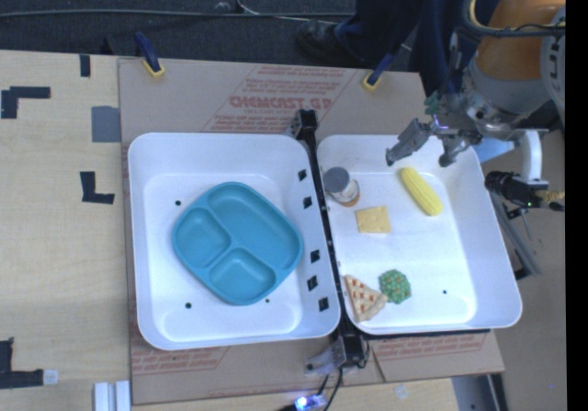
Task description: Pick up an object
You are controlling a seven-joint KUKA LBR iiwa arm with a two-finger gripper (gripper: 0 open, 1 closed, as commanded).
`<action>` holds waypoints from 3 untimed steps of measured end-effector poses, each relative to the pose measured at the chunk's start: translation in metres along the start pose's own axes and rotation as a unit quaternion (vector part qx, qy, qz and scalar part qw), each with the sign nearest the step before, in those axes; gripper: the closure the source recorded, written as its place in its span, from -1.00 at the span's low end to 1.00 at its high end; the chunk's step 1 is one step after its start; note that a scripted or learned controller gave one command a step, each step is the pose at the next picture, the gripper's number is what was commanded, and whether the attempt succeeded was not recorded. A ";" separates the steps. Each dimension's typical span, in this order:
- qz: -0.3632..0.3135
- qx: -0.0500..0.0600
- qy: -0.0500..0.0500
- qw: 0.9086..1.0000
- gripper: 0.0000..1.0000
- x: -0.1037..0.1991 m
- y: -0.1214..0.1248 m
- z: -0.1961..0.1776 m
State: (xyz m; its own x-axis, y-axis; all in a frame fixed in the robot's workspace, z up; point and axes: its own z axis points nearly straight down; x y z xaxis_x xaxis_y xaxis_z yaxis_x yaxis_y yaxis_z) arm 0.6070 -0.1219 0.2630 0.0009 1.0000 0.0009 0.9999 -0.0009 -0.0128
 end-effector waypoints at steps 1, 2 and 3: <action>-0.001 -0.006 -0.001 1.000 -1.00 0.000 0.002 -0.007; -0.001 -0.003 -0.001 1.000 -1.00 0.001 0.000 0.058; -0.001 -0.003 -0.001 1.000 -1.00 0.005 -0.002 0.103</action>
State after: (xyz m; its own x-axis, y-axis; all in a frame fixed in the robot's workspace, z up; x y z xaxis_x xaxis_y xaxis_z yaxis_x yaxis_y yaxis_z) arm 0.6034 -0.1166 0.1605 -0.0018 1.0000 -0.0007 1.0000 0.0018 -0.0061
